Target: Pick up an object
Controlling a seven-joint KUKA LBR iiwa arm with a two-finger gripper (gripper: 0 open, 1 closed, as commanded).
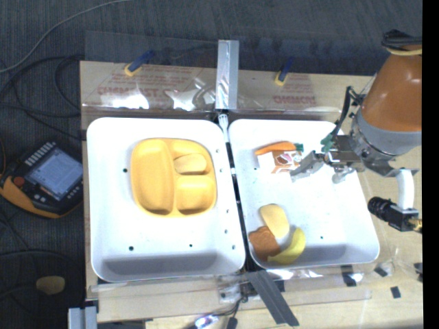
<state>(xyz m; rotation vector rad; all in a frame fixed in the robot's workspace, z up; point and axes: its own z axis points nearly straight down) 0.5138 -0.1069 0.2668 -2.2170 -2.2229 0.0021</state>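
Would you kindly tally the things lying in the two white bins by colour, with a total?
Yellow: 2, the divided yellow plastic tray in the left bin and the yellow banana-shaped piece in the right bin.
Tan: 2, the tan bun-like piece on the tray and the pale tan rounded piece.
Brown: 1, the brown rounded lump.
Orange: 1, the orange carrot-shaped piece.
Total: 6.

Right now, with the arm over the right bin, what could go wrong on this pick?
1. The gripper sits beside the orange packet, which lies flat, so the fingers may slide over it.
2. The packet is near the right bin's back wall, leaving little room.
3. The banana, bread roll and brown piece touch in the front corner; grabbing one may drag the others.
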